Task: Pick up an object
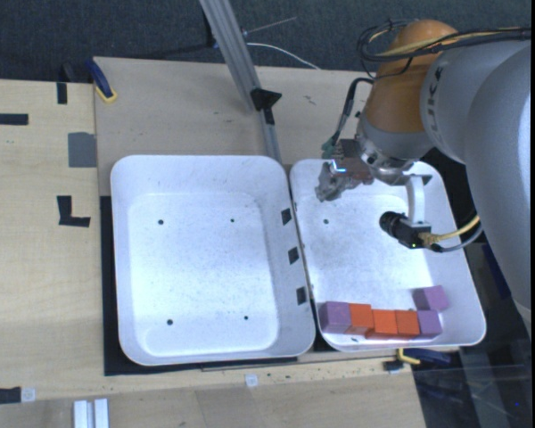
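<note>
Bench: pale wood-grain board (36, 266) with dark tape marks at its left side.
Left bin: shallow white tray (125, 239) with rounded corners and a smooth floor flecked with fine dark specks and a few dots.
Metal strut: slim ribbed grey rail (227, 38) slanting down from the top edge toward the gap between the bins.
Right bin: matching white tray (357, 239) touching the left bin along their shared rims.
Blocks: small matte cuboids packed in a row along the right bin's near wall, with a purple block (336, 316) at the left end, orange blocks (385, 321) in the middle, and purple blocks (430, 308) stacked at the right end.
Gripper: dark metal tool (328, 185) over the right bin's far left corner, well apart from the blocks; finger state cannot be told.
Arm: smooth grey casing with a glossy orange band (406, 78).
</note>
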